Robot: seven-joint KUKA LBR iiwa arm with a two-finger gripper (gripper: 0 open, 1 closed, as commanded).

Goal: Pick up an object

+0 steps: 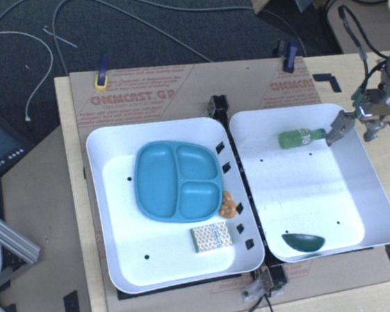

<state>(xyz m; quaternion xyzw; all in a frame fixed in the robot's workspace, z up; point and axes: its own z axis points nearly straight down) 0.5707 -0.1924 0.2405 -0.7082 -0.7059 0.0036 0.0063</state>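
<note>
Surface [354, 78]: pale wood, covered in the middle by a brown cardboard sheet [173, 84] with red print, clipped at its far edge.
Bins: 2 shallow white ones side by side on the cardboard, the left bin [118, 216] and the right bin [367, 195], meeting at a black joint in the centre.
Left bin contents: a blue divided plate [177, 182] with 3 compartments lies flat in the far half; a small orange-brown lump [227, 205] touches the plate's near right edge; a small patterned flat box [211, 236] lies just in front of the plate.
Right bin contents: a green bottle [299, 138] lies on its side near the far wall, its pale cap end pointing right; a dark green bowl-like object [303, 242] sits by the near rim, well apart from the bottle.
Arm: enters at the right edge, wrist above the right bin's far right corner.
Claw [349, 127]: a dark finger [337, 129] slants down toward the bottle's cap end, just beside it; whether it touches cannot be told, and how far the claw is spread cannot be told. Nothing is seen gripped.
</note>
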